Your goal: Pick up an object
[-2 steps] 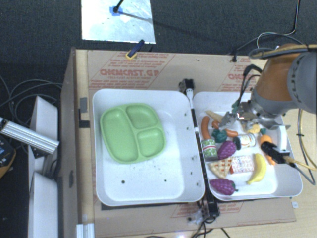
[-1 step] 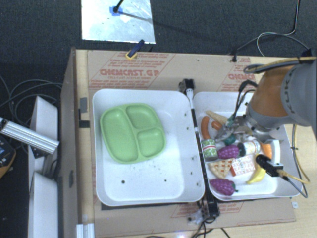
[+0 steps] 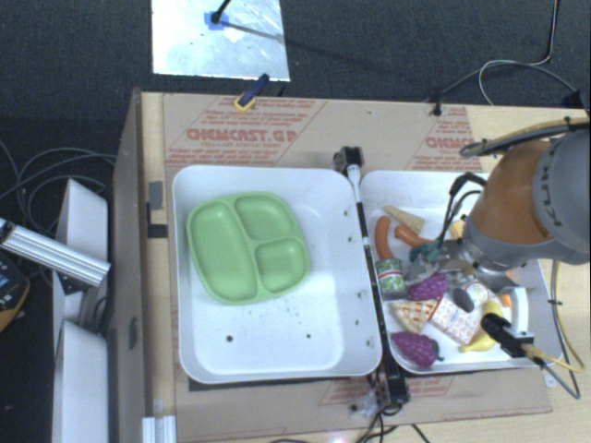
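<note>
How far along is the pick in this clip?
Nothing looks lifted yet. The end effector is down among the toy food in the right white bin, near the purple grape bunch; its grip is hidden. The green divided plate sits in the left white bin. Grasp and lift remain.

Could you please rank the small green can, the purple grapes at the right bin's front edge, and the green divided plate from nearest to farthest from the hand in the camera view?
1. Small green can, just left of the hand, in the right bin.
2. Purple grapes, toward the right bin's front edge.
3. Green divided plate, far off in the left bin.
</note>
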Available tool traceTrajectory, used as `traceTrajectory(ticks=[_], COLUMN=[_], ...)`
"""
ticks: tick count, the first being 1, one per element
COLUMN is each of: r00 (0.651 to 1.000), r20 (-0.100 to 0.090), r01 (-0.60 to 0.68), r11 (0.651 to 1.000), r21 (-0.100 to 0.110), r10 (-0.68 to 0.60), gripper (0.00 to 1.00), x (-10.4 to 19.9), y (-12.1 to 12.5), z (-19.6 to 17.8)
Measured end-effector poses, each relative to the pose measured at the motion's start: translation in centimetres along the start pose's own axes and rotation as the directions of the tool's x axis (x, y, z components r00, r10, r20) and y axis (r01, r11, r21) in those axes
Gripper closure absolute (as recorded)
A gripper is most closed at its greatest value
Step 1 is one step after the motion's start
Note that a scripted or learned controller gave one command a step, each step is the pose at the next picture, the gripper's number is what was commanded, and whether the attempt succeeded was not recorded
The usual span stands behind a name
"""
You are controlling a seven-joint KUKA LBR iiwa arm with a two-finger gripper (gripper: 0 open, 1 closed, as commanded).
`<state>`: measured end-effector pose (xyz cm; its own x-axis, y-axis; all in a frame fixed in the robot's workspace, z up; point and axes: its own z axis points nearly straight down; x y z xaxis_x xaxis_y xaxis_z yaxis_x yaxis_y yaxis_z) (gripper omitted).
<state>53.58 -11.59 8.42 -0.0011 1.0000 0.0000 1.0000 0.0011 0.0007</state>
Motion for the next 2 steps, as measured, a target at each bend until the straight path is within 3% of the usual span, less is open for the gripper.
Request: traceTrajectory(ticks=[1, 2], r00=[1.0, 1.0], r20=[0.0, 0.0], r01=[0.001, 0.001], r11=[1.0, 1.0], r21=[-0.004, -0.004], r10=[-0.001, -0.001], gripper=[1.0, 0.0], x=[0.0, 0.0], y=[0.14, 0.14], z=[-1.08, -1.07])
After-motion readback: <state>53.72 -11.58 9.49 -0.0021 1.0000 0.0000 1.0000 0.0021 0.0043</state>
